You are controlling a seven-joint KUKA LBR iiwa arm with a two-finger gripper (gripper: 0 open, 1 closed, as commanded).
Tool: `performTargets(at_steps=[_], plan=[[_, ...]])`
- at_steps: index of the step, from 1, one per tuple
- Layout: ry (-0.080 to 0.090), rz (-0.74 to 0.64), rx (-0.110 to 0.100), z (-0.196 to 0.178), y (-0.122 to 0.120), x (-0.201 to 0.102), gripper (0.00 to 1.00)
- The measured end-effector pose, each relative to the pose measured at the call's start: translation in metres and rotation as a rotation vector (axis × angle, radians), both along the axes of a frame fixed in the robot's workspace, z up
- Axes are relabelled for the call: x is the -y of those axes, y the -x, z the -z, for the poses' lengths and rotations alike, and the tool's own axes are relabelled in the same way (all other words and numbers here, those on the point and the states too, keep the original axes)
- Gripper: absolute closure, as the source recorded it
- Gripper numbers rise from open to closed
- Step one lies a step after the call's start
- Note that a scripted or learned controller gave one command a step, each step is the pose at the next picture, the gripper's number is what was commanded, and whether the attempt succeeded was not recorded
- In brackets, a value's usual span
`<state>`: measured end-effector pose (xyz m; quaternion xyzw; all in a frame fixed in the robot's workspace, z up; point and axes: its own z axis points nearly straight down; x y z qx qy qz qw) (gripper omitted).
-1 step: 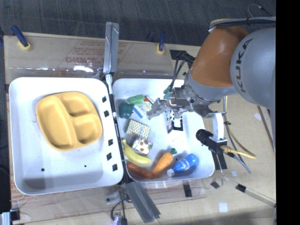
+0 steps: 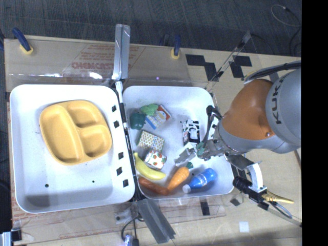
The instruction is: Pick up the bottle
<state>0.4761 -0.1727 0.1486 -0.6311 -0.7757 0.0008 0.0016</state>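
A blue bottle (image 2: 202, 180) with a white cap lies on its side near the front right corner of the right bin (image 2: 169, 93). It rests next to an orange carrot (image 2: 178, 178). My gripper (image 2: 187, 156) hangs just above and to the left of the bottle, its metal fingers pointing left over the bin floor. Nothing shows between the fingers, and the bottle lies apart from them.
The right bin also holds a banana (image 2: 148, 171), a green and white carton (image 2: 154, 115), a patterned packet (image 2: 150, 140), a small can (image 2: 155, 159) and a black-and-white box (image 2: 191, 130). A yellow divided tray (image 2: 75, 131) sits in the left bin (image 2: 25, 188).
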Motion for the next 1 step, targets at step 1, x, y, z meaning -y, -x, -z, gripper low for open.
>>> performTargets(at_steps=[1], plan=[[-0.002,-0.128,0.000,0.0265,-0.0004,0.0377,0.00]])
